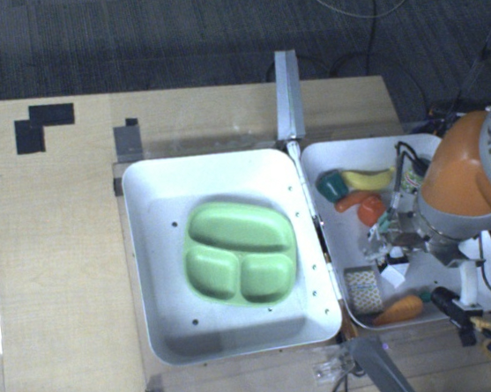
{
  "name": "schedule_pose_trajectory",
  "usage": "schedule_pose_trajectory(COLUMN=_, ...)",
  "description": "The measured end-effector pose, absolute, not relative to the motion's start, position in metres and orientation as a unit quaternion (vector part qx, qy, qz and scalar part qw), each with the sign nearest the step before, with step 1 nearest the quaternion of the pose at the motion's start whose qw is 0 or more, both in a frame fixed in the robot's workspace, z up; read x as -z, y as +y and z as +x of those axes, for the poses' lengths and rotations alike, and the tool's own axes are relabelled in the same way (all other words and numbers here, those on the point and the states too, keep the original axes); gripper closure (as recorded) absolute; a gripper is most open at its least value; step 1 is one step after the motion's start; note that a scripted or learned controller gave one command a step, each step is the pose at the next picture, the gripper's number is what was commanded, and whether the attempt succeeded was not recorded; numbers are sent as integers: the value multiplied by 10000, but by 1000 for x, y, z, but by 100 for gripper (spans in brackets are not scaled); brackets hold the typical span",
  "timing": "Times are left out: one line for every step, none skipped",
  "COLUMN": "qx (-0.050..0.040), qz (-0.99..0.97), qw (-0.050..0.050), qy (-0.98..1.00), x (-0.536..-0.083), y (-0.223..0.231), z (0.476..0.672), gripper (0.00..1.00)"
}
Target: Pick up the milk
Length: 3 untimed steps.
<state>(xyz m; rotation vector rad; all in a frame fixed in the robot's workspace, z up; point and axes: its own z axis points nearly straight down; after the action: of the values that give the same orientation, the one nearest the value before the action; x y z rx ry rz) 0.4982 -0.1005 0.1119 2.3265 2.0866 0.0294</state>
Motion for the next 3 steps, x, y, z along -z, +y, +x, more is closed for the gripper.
schedule_pose_trajectory(qx=-19, qz=7855, qw=12, qy=6189, x=-185, y=-16, z=506, gripper=100)
schedule_pose_trajectory(qx=-31, qz=7832, qw=25, qy=6217, x=-195, y=-15, z=507, gripper=100)
schedule_pose_trajectory(qx=-16, qz=8324, qw=2, qy=5542, x=-185, y=-28, z=489, gripper=100)
